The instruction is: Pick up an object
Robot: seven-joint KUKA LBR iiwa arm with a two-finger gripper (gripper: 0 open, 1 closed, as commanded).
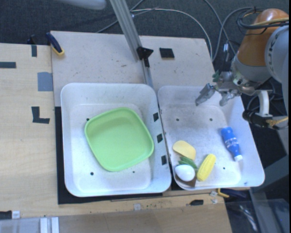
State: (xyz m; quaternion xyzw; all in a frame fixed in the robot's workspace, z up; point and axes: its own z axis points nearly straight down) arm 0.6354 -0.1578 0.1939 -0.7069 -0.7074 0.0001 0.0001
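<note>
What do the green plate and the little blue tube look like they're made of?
The square, rounded green plate in the left bin looks like matte moulded plastic: uniform colour, soft sheen, no pattern. The small blue tube with a white cap in the right bin is probably plastic too; its surface detail is too small to tell.

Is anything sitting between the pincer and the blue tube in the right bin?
Nothing visible. The pincer hangs over the far part of the right bin, and bare floor runs to the blue tube. The corn cob lies off to the side.

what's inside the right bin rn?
Right bin holds a blue tube, corn cob, yellow piece and white egg. Whatever lies under that cluster is covered.
</note>
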